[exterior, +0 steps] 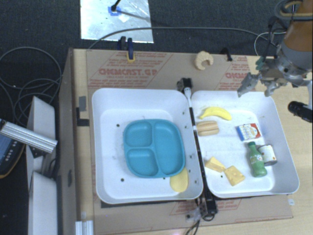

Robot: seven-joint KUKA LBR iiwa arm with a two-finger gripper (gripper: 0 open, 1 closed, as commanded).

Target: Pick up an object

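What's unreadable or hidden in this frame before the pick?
- Grey arm with orange band: cut off by the camera view's top and right edges.
- Small red-white-blue carton: print too small to read.
- Silver can: partly covered by the green plastic bottle lying beside it.
- Pale yellow round piece: tucked partly under the blue divided plate.
- Gripper: blurred above the right white bin's far rim; contents unclear.

Open floor lies mid right bin (281, 126) (ringed by banana (215, 113), carton (248, 131), bottle (256, 160)).
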